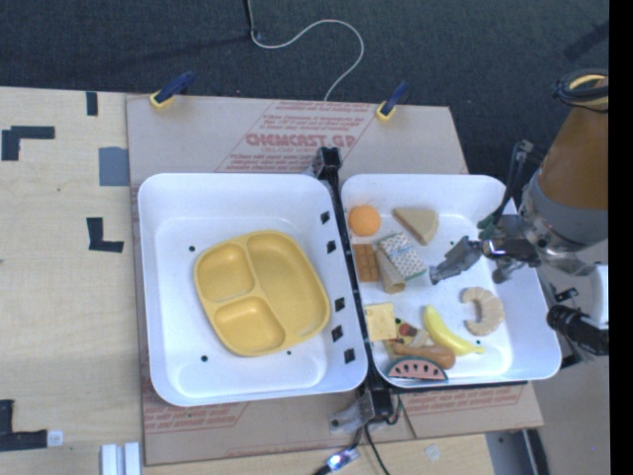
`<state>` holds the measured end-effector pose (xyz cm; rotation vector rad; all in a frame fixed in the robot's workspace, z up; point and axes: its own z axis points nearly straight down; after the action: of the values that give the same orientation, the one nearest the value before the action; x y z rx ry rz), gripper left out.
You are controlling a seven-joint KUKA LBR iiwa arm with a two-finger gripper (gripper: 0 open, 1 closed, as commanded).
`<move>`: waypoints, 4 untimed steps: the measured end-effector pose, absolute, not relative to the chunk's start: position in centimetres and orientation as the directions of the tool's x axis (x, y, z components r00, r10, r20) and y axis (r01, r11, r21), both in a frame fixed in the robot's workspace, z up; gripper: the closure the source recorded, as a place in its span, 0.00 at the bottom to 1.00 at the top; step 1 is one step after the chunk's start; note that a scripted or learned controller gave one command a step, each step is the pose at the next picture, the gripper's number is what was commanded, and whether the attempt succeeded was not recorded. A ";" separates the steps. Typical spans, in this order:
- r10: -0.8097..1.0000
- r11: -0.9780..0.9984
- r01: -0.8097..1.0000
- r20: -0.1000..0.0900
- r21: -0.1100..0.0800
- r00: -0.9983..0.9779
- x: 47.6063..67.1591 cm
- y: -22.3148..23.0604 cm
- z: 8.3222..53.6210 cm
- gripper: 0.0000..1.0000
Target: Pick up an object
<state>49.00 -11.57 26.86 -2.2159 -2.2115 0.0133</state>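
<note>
A yellow divided plate (261, 292) is seen far to the left of the gripper (457, 260), lying in the left bin (158, 295) with its three compartments bare. The right bin (529, 349) is set just beside the left one, and it is over this bin that the gripper is held.

Left of the gripper, against the bin's left wall, an orange ball (364, 220) is found, with a brown cracker (364, 261) just below it. Nearer the gripper a small patterned carton (402, 256) is seen lying tilted, and up and left of the gripper a tan wedge of bread (417, 224) is placed. Below and to the left, a yellow cheese square (380, 321) is laid, with a hot dog (423, 352) and a watermelon slice (417, 369) further down at the bin's front edge. A banana (447, 332) is seen below the gripper, well apart from it, and a curved tan croissant piece (484, 310) lies just below and right of it.

The dark fingers (453, 262) are pointed leftward toward the carton; whether they are parted or closed cannot be told, and nothing can be seen between them. The grey arm with its orange band (580, 161) is seen entering from the right.
</note>
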 end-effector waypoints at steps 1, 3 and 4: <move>1.000 0.001 1.000 0.000 -0.002 -0.001 49.2 -11.6 27.4 0.00; 1.000 0.000 1.000 0.001 -0.008 0.000 48.1 -11.2 17.1 0.00; 1.000 0.001 1.000 0.002 -0.009 -0.001 47.2 -10.8 12.3 0.00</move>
<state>47.19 -10.75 12.34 -2.2152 -2.2165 0.0073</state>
